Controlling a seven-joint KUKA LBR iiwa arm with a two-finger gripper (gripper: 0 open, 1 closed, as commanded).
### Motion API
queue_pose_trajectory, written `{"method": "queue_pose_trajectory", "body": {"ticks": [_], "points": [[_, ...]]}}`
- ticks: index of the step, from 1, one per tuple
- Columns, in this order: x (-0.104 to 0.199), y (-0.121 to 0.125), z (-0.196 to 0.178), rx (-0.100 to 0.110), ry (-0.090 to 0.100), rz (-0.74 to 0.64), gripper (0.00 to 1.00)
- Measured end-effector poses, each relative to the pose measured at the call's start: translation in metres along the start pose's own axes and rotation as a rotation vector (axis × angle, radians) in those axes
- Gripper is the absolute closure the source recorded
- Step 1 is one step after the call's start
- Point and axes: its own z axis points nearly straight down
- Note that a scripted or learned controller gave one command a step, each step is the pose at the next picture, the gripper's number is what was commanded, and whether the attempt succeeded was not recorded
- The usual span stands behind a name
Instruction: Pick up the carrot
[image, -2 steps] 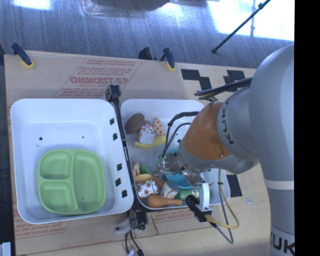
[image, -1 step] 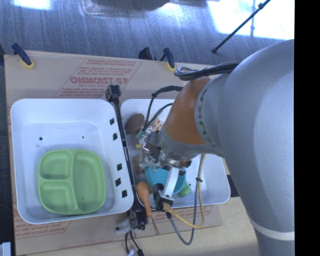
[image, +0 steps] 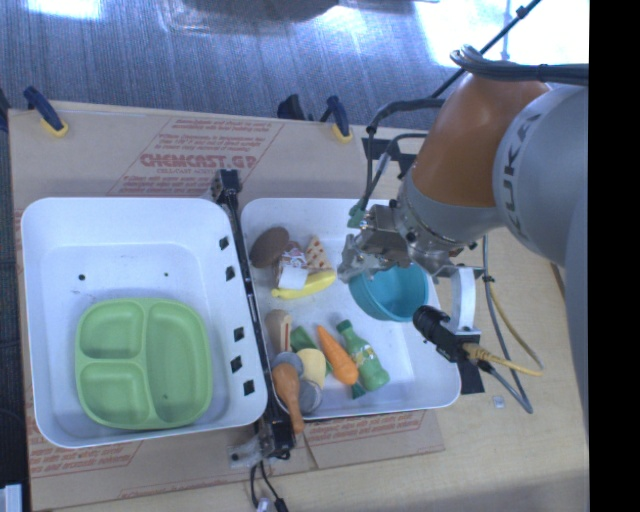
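Note:
The carrot (image: 337, 353) is orange with a green end and lies in the right bin (image: 432, 392), near its front, between a yellow piece and a green bottle. The gripper (image: 362, 256) hangs over the middle of that bin, up and to the right of the carrot and apart from it. Its metal fingers point down toward a banana, beside a blue bowl. The arm's grey and orange wrist covers the bin's right back part.
The right bin also holds a banana (image: 303, 287), a brown potato-like piece (image: 267, 246), a blue bowl (image: 393, 292), a green bottle (image: 364, 362) and several small toy foods at the front left. The left bin (image: 60, 225) bears a green divided plate (image: 143, 362).

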Motion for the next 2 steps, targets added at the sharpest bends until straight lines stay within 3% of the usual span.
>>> {"method": "queue_pose_trajectory", "body": {"ticks": [1, 2], "points": [[0.001, -0.001, 0.001, 0.003, 0.002, -0.001, 0.00], [-0.060, -0.023, 0.133, 0.018, 0.003, 0.011, 0.00]]}}
